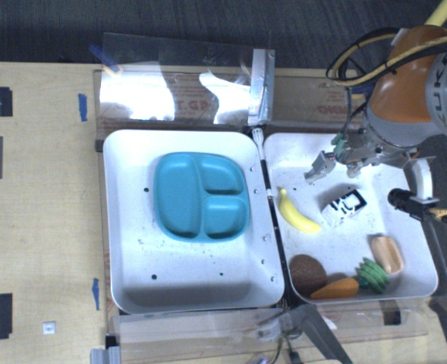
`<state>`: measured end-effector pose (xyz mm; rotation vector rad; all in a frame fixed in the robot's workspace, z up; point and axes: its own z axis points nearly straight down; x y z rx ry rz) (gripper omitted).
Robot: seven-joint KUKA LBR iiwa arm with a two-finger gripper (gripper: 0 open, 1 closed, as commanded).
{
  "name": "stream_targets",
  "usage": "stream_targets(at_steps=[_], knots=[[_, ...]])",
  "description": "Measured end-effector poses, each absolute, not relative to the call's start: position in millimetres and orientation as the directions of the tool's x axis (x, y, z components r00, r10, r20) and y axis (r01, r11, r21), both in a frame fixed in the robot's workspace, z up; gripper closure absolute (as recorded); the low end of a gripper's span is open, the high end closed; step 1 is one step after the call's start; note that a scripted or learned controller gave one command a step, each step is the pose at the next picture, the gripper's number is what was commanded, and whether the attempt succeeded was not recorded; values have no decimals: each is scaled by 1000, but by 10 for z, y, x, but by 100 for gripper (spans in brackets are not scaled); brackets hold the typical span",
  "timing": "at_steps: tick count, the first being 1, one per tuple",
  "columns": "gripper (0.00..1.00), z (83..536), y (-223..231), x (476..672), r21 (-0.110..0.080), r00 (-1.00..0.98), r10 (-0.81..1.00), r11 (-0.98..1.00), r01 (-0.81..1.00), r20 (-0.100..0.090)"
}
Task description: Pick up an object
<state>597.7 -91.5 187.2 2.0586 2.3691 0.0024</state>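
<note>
While gripper (331,163) hovers open, unloaded, banana (298,214) lies just below, apart.

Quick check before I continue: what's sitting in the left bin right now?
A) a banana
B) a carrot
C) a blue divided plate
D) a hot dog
C: the blue divided plate lies in the left bin; the banana and carrot lie in the right bin.

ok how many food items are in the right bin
4, maybe more hidden under the arm: a yellow banana near the left wall, a brown round kiwi-like fruit at the front left, an orange carrot with green top beside it, and a tan hot dog bun front right.
</note>
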Motion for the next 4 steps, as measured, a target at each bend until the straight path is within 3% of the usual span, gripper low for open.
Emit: stream_targets(at_steps=[1, 2, 3, 4], knots=[[0, 895, -1509, 5996, 4, -210, 978, 210, 978, -2], [0, 875, -1228, 5338, 6, -413, 911, 413, 911, -3], [100, 1000, -1244, 5367, 14, -410, 912, 410, 912, -10], [100, 1856, -461, 5596, 3, -192, 981, 192, 981, 0]])
